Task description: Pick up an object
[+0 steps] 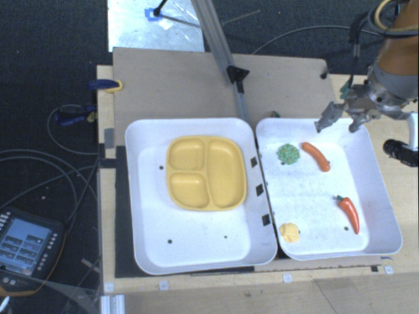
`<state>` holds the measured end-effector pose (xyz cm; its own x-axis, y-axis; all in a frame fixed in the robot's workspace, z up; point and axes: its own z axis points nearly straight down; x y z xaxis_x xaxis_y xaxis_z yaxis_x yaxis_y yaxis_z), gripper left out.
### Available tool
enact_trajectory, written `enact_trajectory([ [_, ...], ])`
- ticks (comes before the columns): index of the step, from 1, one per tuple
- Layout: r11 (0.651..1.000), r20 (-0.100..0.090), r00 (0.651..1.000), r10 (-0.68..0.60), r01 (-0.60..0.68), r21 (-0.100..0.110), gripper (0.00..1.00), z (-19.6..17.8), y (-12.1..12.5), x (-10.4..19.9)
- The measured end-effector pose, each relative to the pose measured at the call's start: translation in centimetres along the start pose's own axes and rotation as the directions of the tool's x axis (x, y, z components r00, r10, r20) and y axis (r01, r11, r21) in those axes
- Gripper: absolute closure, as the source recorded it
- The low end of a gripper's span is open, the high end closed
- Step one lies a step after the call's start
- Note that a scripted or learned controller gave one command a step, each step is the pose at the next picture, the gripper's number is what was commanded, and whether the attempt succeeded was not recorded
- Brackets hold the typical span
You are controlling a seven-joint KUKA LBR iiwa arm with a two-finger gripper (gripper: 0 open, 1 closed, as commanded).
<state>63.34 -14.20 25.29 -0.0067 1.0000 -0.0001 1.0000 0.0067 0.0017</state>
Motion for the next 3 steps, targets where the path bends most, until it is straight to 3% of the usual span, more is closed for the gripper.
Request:
enact_trajectory([
  [1, 1.0, 0.0, 1.0, -0.001, 0.001, 0.0, 0.0, 0.0, 0.0, 0.0],
  [3, 1.0, 0.0, 1.0, 0.0, 0.0, 0.004, 0.0, 9.5, 1.4, -0.1],
])
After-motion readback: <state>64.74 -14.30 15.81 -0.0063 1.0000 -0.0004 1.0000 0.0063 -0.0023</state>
